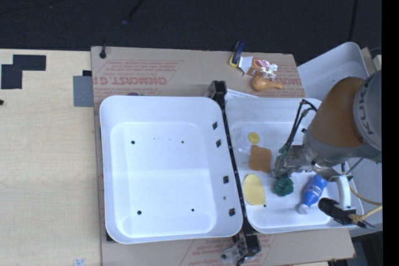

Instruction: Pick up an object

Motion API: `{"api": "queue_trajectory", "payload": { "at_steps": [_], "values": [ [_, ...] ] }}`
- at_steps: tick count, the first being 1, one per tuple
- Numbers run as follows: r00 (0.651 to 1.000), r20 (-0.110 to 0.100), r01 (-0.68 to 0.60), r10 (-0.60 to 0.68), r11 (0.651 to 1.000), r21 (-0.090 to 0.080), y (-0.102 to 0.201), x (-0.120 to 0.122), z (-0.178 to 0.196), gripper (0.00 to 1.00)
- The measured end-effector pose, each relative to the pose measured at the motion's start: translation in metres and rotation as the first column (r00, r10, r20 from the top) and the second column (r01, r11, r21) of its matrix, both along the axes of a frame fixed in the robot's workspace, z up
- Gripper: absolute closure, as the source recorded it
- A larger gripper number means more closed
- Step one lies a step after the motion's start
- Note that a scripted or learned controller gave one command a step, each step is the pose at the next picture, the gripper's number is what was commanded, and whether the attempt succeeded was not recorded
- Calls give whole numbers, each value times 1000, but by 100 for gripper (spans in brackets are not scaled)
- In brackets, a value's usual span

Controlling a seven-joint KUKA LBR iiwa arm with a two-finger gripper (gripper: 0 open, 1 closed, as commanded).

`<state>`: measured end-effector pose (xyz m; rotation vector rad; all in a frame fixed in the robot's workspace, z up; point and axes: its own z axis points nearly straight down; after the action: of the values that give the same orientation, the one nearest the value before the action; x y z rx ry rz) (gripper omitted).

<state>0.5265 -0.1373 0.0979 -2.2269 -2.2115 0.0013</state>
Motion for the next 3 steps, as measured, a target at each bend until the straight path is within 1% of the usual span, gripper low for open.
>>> {"api": "queue_trajectory", "payload": {
  "at_steps": [1,2,3],
  "values": [
    [1000,5,-5,5,1000,-1,0,-51,-9,100],
    [1000,7,-11,11,1000,0,37,25,-10,100],
    [1000,2,-5,5,1000,-1,46,-43,-9,100]
  ]
}}
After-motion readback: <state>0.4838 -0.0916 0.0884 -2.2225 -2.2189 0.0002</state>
